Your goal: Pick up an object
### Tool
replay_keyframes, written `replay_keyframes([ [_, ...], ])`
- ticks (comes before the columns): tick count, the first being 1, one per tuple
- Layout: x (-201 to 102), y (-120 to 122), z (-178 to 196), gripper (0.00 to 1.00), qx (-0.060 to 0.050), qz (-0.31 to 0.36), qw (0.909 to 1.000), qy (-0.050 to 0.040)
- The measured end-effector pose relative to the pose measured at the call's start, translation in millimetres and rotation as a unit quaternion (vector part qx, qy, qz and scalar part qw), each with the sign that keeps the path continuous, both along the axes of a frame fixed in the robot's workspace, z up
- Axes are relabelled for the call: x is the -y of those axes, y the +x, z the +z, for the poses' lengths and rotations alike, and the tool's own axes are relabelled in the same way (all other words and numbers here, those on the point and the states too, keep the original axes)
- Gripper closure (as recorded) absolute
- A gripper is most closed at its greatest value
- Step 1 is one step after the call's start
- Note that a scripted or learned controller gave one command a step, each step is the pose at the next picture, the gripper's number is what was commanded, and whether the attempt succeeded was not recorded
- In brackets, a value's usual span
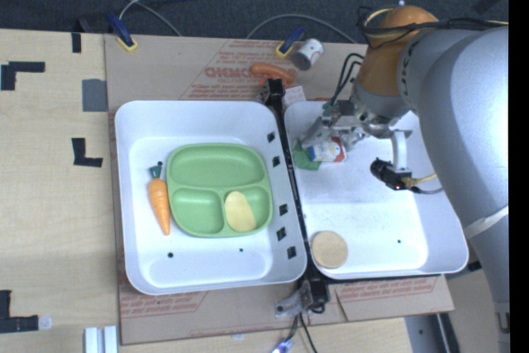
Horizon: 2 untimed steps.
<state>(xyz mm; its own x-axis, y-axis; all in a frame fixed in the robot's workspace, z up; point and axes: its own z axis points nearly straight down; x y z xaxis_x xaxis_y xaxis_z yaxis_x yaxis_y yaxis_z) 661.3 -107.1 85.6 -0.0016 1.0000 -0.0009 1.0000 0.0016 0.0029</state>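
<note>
The gripper point(331, 136) sits over a small packet point(324, 151) near the right bin's point(430, 248) left wall; whether its jaws are apart, I cannot tell. Descend squarely, clear of that wall.

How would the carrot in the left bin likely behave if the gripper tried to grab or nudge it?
The carrot looks like a rigid moulded toy, so probably stiff and light. Its tapered, rounded body may roll or slip out of a pinch. It lies close beside the green tray, which could block one finger.
</note>
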Motion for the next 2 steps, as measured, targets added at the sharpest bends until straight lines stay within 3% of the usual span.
replay_keyframes([
  [1,-7.5,-4.6,0.0,0.00,0.000,0.000,1.0000,-0.0010],
  [2,-7.7,-4.9,9.3,1.00,-0.001,0.000,1.0000,-0.0012],
])
